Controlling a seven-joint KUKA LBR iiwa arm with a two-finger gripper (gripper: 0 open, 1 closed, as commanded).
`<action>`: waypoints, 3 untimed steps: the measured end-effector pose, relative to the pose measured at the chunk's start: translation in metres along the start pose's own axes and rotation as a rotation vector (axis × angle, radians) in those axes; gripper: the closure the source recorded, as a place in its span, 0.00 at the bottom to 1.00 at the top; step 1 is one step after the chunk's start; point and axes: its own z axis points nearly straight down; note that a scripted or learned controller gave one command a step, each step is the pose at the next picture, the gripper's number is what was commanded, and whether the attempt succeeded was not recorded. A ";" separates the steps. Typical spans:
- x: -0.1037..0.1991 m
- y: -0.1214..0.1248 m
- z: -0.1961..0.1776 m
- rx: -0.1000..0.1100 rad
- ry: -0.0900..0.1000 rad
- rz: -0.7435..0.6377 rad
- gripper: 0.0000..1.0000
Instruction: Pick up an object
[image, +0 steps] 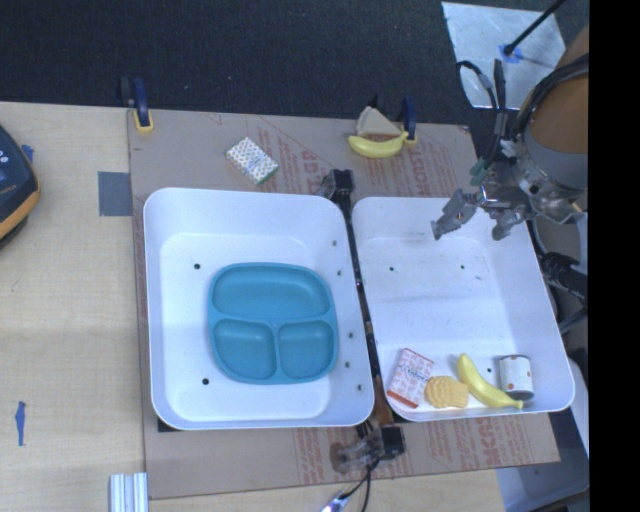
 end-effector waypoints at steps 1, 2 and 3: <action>0.005 0.008 0.072 0.001 -0.001 0.001 0.00; -0.003 0.019 0.111 0.002 -0.001 0.002 0.00; 0.007 0.055 0.178 0.000 -0.002 -0.001 0.00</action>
